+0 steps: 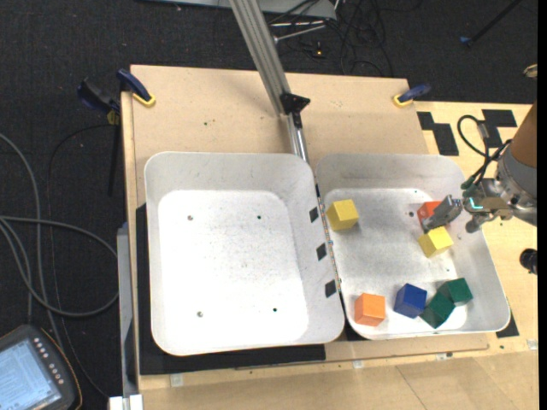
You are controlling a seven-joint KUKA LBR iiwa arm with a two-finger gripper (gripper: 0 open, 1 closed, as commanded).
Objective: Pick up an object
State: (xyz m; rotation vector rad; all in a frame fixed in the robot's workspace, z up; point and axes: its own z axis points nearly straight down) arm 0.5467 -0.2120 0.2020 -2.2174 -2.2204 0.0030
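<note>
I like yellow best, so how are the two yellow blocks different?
The first yellow block sits alone near the right bin's left wall, square to the view. The second yellow block lies farther right, turned at an angle, close under the claw and beside a red-orange piece. Both are yellow cubes of similar size in that bin.

Single fixed camera, mounted above the tabletop, looking down at a slant. Far edge of the tabletop sits toward the top of the picture, near edge at the bottom. Both white bins fall fully inside the field: left bin, right bin. Stand-off is moderate: dark floor with cables shows beyond the tabletop at top and left. Arm enters from the right edge, partly cropped. One view, so no overlap to log.
</note>
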